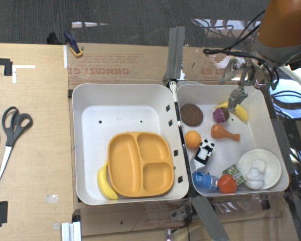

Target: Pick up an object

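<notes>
My gripper (236,100) hangs over the back of the right bin (275,129), its grey fingers pointing down just above a yellow toy (240,113) and a purple toy (220,115). Nothing shows between the fingers. Further forward in that bin lie a brown round cookie (192,114), an orange ball (192,138), an orange drumstick-shaped toy (223,132), a black-and-white toy (205,151), a blue item (205,181), a red ball (227,184), a green packet (234,173) and a white bowl (259,168).
The left bin (90,114) holds a yellow divided tray (140,163) with a banana (105,184) beside it. Scissors (12,129) lie on the wooden bench at the left. Cardboard and cables sit behind the bins.
</notes>
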`<state>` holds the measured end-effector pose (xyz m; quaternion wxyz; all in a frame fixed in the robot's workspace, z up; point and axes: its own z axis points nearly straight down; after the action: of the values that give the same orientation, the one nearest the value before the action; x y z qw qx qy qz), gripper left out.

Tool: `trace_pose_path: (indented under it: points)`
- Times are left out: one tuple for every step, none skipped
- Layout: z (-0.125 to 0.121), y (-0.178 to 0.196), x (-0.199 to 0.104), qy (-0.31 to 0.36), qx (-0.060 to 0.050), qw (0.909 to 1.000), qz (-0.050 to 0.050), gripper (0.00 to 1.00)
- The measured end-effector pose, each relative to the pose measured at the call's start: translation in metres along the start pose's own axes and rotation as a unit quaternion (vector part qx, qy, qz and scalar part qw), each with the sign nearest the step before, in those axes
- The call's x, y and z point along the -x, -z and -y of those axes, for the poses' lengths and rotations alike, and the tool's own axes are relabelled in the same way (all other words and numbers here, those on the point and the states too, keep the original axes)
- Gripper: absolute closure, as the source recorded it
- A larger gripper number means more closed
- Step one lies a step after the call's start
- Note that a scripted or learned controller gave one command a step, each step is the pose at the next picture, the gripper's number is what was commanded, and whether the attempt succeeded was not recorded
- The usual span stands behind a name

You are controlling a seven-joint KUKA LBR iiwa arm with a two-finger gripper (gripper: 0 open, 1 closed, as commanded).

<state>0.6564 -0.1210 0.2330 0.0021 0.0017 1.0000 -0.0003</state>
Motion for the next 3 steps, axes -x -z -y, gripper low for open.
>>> trace_pose_path:
  points:
    - [0.047, -0.139, -0.013, -0.099, 0.0, 0.995, 0.0, 0.0]
    - [0.046, -0.127, -0.011, -0.098, -0.001, 0.9952, 0.004, 1.0]
    - [-0.017, -0.139, -0.115, -0.226, 0.0, 0.9742, -0.001, 1.0]
